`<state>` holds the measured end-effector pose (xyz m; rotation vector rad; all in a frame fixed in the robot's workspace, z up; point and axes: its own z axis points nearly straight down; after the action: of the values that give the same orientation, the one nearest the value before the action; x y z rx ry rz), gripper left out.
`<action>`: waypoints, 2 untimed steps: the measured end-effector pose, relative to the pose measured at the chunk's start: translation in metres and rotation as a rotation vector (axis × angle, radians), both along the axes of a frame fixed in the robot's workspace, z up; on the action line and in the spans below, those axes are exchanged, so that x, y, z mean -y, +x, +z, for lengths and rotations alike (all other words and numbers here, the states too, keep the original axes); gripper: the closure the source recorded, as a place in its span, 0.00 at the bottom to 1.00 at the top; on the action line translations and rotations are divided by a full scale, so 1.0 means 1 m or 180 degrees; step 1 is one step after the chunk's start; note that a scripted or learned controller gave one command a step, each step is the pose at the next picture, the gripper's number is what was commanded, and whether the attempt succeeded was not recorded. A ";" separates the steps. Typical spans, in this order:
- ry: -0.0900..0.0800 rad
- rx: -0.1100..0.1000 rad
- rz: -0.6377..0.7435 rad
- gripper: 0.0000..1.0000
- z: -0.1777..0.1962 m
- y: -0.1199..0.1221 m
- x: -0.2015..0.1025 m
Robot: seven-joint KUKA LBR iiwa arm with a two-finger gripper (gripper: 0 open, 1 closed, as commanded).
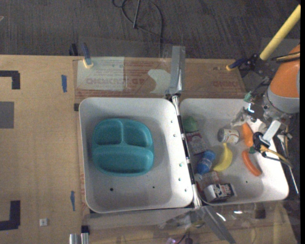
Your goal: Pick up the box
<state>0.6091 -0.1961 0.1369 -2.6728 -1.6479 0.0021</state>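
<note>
Left bin (88, 157) just has a teal divided tray (122, 146). Right bin (279, 188) has the clutter: banana (224, 158), two carrots, a can, and the box (220, 191) at the near edge. Gripper (259, 138) is too blurry, can't tell its state.

Site: robotics test lab | Evidence: my surface (43, 143) is bare plywood marked with blue tape (64, 83) | two white bins (90, 112) bolted side by side | loose cables (138, 12) on carpet.

Small dark box (220, 191) with white label, lying flat, right bin's near-left corner
</note>
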 end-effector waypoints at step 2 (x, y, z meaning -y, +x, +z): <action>0.0003 0.0006 0.0985 0.00 0.003 -0.098 -0.043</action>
<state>0.5113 -0.1531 0.1396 -2.3872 -2.0403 -0.0009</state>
